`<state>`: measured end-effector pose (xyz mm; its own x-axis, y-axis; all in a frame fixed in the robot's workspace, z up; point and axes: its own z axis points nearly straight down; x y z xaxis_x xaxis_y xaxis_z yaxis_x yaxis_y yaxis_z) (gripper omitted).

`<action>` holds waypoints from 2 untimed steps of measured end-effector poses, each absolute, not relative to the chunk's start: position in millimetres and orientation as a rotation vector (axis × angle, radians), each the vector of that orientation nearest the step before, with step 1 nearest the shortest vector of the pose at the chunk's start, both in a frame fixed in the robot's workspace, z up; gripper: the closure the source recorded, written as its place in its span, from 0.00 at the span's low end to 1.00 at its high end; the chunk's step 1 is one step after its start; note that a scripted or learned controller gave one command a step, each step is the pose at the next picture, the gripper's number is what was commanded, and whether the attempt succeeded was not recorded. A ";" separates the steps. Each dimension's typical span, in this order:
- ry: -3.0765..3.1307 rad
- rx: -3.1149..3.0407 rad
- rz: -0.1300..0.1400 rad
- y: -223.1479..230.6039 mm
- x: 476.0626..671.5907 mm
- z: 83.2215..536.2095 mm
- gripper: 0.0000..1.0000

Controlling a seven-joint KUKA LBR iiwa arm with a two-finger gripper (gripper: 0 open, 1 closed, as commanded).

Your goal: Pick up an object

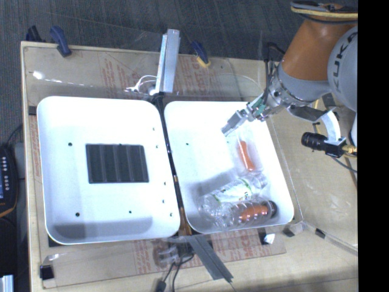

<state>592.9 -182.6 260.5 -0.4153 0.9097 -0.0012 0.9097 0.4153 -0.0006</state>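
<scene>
Lowest in the camera view, a clear crumpled plastic bottle with an orange-brown end [240,208] is seen lying on its side against the near wall of the right white bin [188,163] — probably left where it settled. An orange cylindrical object in clear wrapping [245,154] lies just beyond it, near the bin's middle. The two-finger gripper [233,125] is held slanted above the right bin's far half, close to the orange object's upper end; whether it is spread or pressed together cannot be told. Nothing is seen between its tips — a pick is judged not yet made. A dark ribbed rectangular pad [117,163] rests in the left white bin [55,120].
</scene>
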 end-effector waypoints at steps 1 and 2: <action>2.666 1.670 -0.004 -209.3 610.9 199.2 0.00; 2.659 1.677 -0.002 -209.7 556.0 197.1 0.00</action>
